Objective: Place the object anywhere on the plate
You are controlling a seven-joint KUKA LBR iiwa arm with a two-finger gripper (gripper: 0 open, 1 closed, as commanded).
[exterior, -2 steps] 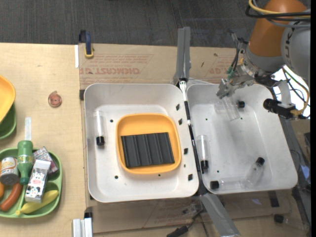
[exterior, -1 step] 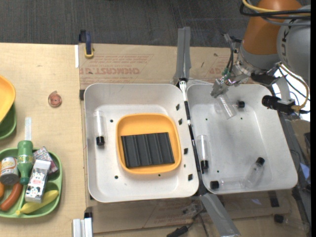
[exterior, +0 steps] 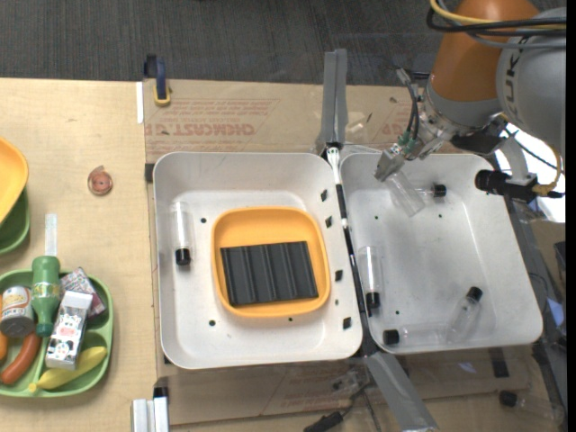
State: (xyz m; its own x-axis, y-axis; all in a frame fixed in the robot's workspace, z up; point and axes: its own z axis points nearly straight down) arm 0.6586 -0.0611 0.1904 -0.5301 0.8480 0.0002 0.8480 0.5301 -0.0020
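Black ribbed block (exterior: 270, 273) flat on the yellow plate (exterior: 270, 226), roughly centred, slightly toward the near side. Plate in the middle of the left bin (exterior: 171, 174). Gripper (exterior: 394, 165) well apart from the block, over the far-left corner of the right bin (exterior: 504, 331), just past the divider between the bins. How far open: cannot tell, tip small and blurred against the white bin. Nothing visibly held. Grey arm with orange band (exterior: 472, 39) coming in from the far right.

Between gripper and block: the two bin rims and a grey upright bar (exterior: 335, 97) at the far end of the divider.

Clear tube with black cap (exterior: 182, 237) in the left bin, left of the plate, not touching it. In the right bin: a clear tube (exterior: 369, 282) along the left wall, another clear tube (exterior: 466, 309) near the right-hand near corner, a small black cap (exterior: 391, 337) at the near edge, another black bit (exterior: 438, 190) right of the gripper.

Cardboard sheet (exterior: 225, 124) under the bins on the table (exterior: 72, 115). Green tray of toy food (exterior: 94, 363) at near left, small pink disc (exterior: 101, 181) left of the left bin, yellow dish (exterior: 9, 178) cut by the left edge.
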